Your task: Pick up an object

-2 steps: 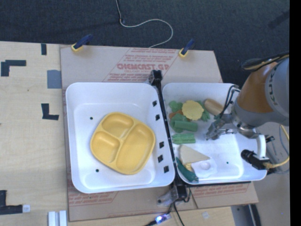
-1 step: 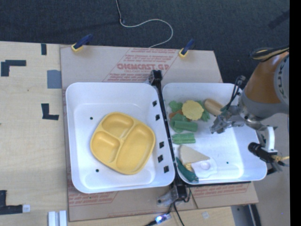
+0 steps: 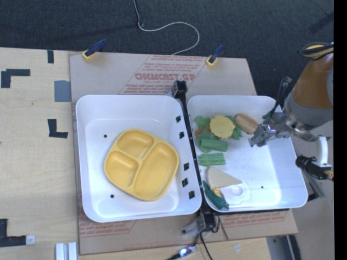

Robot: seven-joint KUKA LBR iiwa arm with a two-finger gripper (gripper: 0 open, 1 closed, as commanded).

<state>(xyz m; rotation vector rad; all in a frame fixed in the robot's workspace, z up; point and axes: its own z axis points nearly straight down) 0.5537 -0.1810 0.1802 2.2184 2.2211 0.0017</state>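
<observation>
At the near edge of the bench, the two shallow white plastic bins are sitting side by side on a brown cardboard sheet [image 3: 162,75] with red printing. In the right bin [image 3: 282,191], at about 7 o'clock, a dark green curved piece [image 3: 214,197] is lying against the near left corner, touching a white flat piece [image 3: 236,193]. Just above them a cream wedge-shaped piece [image 3: 221,176] is resting. Toward the bin's 9 o'clock, a green ridged block [image 3: 212,159] is lying, and a second green ridged block [image 3: 212,144] is lying just beyond it.

In the left bin [image 3: 92,145], a yellow plastic plate with three compartments [image 3: 142,164] is lying flat near the middle.

Further away in the right bin, at about 11 o'clock, a yellow round ridged toy [image 3: 222,126] is sitting on green leaf-like pieces [image 3: 203,122], with a small orange piece [image 3: 199,132] beside them. A tan bread-like roll [image 3: 246,123] is lying just to the right of the yellow toy.

The grey gripper [image 3: 259,136] is hanging over the right bin at about 1 o'clock, near the tan roll. Nothing is showing between its fingers, and one cannot tell how wide the jaws are standing.

Beyond the bins, two blue and yellow clamps [image 3: 94,49] are gripping the far edge of the cardboard, and a thin white cable [image 3: 173,26] is curling on the dark floor.
</observation>
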